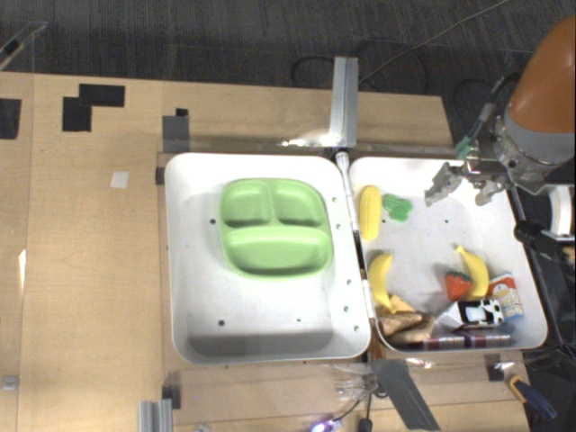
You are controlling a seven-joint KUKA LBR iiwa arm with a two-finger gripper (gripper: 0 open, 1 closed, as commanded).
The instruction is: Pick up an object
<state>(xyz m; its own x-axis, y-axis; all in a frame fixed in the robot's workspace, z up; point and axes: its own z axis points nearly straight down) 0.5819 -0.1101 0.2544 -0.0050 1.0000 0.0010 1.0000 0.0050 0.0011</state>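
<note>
Jaws (460, 184) hover spread and empty over the right bin's (423, 241) far end.

The nearest object, a small green piece (397, 207), lies just left of the jaws, beside a yellow corn cob (369, 212) whose long axis runs along the divider. Bananas (475, 268) sit nearer the camera. The carton's (506, 297) label is probably printed, but it is too small to read.

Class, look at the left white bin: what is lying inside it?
Inside the left bin lies one green divided plate with three compartments, nothing in them. Whatever sits beneath the plate is covered.
</note>
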